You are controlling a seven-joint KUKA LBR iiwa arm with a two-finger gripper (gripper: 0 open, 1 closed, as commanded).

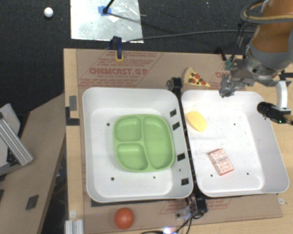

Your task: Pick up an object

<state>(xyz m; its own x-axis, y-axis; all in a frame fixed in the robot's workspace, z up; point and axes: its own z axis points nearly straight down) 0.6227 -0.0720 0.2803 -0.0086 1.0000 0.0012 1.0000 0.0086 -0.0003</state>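
In the right bin (263, 145) lie a yellow oval piece (196, 121) near its left wall and a pink patterned packet (220, 161) toward the front. A pizza slice toy (196, 78) rests on the board just beyond the bin's far rim. My gripper (226, 90) hangs over the far edge of the right bin, to the right of the pizza slice and well above the yellow piece. I see nothing between its fingertips, and the view is too small to show their spacing.
The left bin (95, 130) holds a green divided tray (143, 142). A red ball (124, 218) sits on the board in front of the bins. A silver sheet (105, 13) and a small white ball (49, 12) lie on the dark floor beyond.
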